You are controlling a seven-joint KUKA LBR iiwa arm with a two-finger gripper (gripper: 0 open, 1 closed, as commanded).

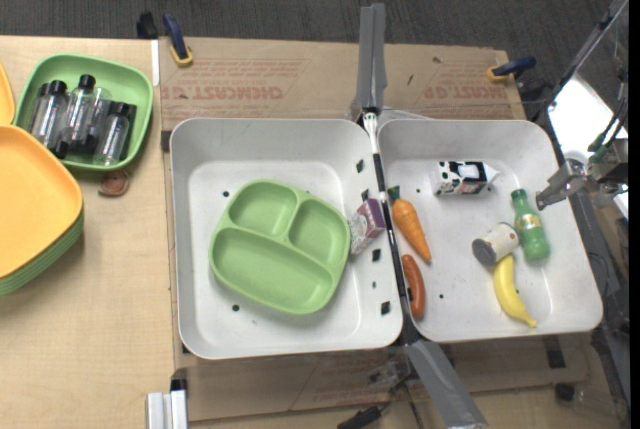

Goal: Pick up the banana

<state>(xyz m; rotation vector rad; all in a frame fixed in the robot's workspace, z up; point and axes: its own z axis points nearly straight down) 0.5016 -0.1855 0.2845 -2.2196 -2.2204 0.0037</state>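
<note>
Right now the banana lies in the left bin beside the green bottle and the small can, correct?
Not quite: the banana lies in the right bin, not the left. The camera view shows it there beside the green bottle and the small can.

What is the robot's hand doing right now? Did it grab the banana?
Gripper: cannot be told; it sits at the right bin's edge. The banana lies in that bin, not held.

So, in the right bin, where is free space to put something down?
The right bin is bare between the milk carton and its far wall, and between the sausage and banana. It is crowded around the green bottle.
</note>
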